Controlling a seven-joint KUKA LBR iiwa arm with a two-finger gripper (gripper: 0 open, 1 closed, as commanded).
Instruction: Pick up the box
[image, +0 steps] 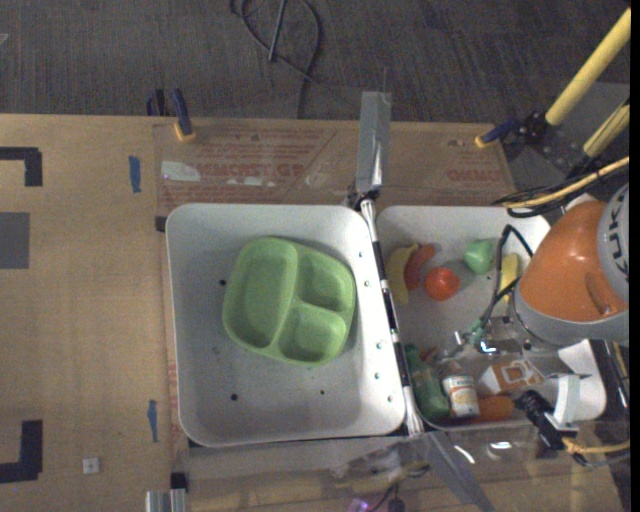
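Your arm (575, 275) hangs over right bin (470, 225) | box (512, 377) lies flat beside it, reachable | gripper (478, 338): grip state, cannot tell | tray (290, 300) sits apart, left bin (200, 330).

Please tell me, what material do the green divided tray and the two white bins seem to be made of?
The green divided tray looks like moulded plastic: uniform colour, rounded compartments, soft matte sheen. The two shallow white bins seem plastic or coated metal; their smooth, faintly glossy walls leave it open.
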